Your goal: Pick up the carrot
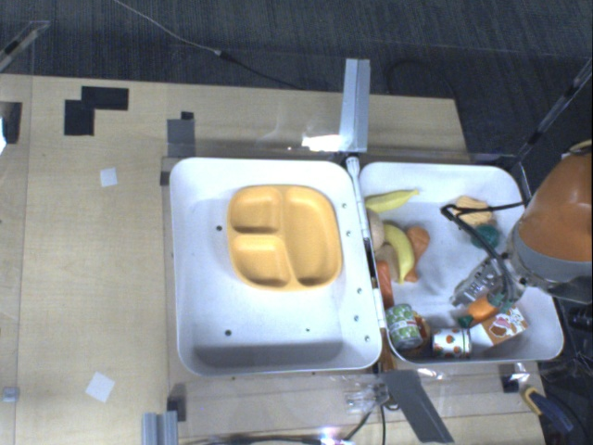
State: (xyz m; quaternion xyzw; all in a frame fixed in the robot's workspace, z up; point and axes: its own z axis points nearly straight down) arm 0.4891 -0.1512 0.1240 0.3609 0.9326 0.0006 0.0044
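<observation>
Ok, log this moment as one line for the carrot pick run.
arm: over right bin | gripper: low at front right, fingers unclear | carrot: by left wall, untouched | left bin: yellow tray

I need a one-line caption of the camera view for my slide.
KUKA arm's gripper lowered into the right bin among toy food, near an orange piece; yellow divided plate in the left bin.

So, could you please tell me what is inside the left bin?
A yellow divided plate lies in the left bin; whatever is beneath the plate is covered.
</observation>
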